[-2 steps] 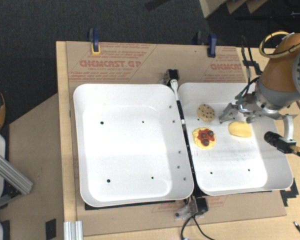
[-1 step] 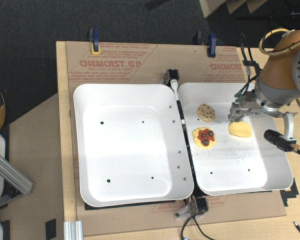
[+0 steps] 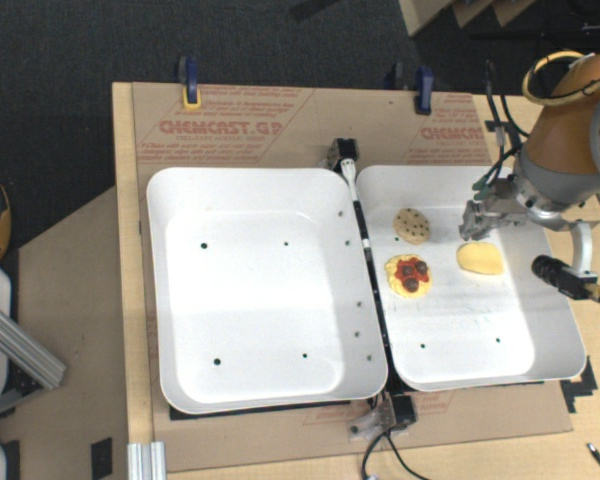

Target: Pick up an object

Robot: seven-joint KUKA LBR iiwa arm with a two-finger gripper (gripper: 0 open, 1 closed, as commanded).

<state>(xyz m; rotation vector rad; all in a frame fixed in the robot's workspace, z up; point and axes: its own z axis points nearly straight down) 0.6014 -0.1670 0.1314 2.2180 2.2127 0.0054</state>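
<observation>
The lemon, a yellow oval thing, lies in the right bin, in its upper right part. The gripper is just above and left of it, low over the bin floor; nothing is seen between its fingers, and I cannot tell if they are apart or together. Left of the lemon lie a cookie and a small tart with red topping. The left bin stands beside it.
</observation>
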